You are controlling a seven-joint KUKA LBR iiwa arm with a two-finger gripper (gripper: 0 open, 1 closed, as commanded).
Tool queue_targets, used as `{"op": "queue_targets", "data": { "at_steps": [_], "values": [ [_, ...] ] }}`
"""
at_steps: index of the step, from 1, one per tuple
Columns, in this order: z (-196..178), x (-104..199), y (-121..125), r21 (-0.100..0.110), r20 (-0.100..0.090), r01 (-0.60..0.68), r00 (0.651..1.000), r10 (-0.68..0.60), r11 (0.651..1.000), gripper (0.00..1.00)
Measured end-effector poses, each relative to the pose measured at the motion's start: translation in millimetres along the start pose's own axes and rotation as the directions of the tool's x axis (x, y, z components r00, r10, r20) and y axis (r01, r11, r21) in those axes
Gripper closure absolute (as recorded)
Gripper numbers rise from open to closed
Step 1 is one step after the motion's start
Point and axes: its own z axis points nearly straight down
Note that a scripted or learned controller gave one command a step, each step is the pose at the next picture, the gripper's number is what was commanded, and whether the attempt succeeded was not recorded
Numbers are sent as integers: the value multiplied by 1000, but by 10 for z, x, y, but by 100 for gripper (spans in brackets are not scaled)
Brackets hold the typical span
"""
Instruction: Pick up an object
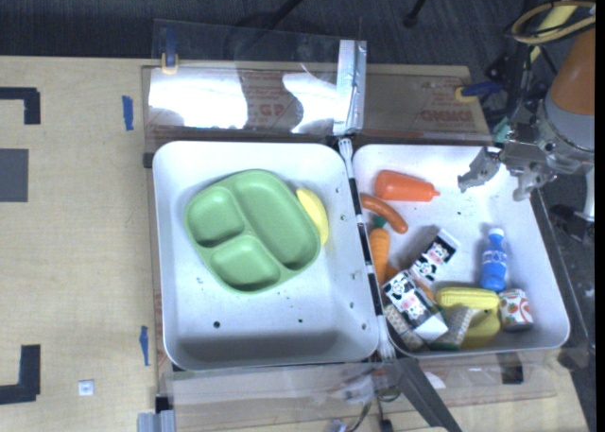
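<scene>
Hovering over the right bin's (553, 312) upper right corner, the pincer (499, 175) is spread apart and grasps nothing. Nearest lies an orange carrot (405, 187), further a blue bottle (492, 259). The left bin (180, 321) carries a green divided plate (251, 229).

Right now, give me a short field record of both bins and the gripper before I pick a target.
left bin: green divided plate, yellow item at its right edge
right bin: orange bottle, carrot, blue bottle, cow-print cartons, corn, small can
gripper: over the right bin's far right corner, open, nothing between its fingers
nearest item to gripper: orange bottle
</scene>
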Motion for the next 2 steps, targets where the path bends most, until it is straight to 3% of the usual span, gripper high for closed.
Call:
{"op": "queue_targets", "data": {
  "at_steps": [1, 2],
  "values": [
    [809, -509, -489, 2, -1, 24, 1000, -24, 1000, 0],
    [1333, -537, -465, 3, -18, 0, 1000, 0, 1000, 0]
  ]
}}
